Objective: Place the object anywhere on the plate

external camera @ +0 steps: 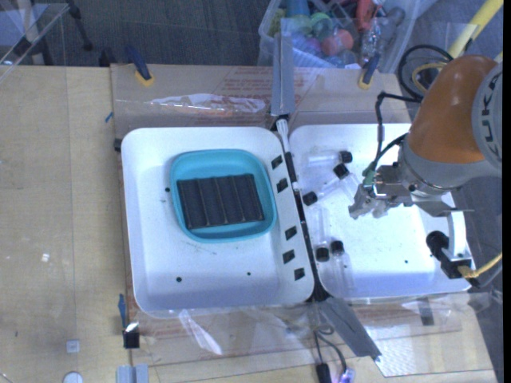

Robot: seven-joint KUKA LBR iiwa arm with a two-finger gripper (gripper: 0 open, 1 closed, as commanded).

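Camera view: we see the dark ridged block lying flat in the middle of the blue plate, with plate rim showing on all four sides. The plate sits in the left bin, nearer its far edge than its near edge.

The gripper hangs over the right bin, about mid-bin towards its right edge, well apart from block and plate. We can't tell whether it is open or closed, and we see nothing held in it.

Small black pieces lie scattered in the right bin's left half. A row of black tabs runs along the seam between the bins. A clear crate of coloured toys stands beyond the bench's far edge.
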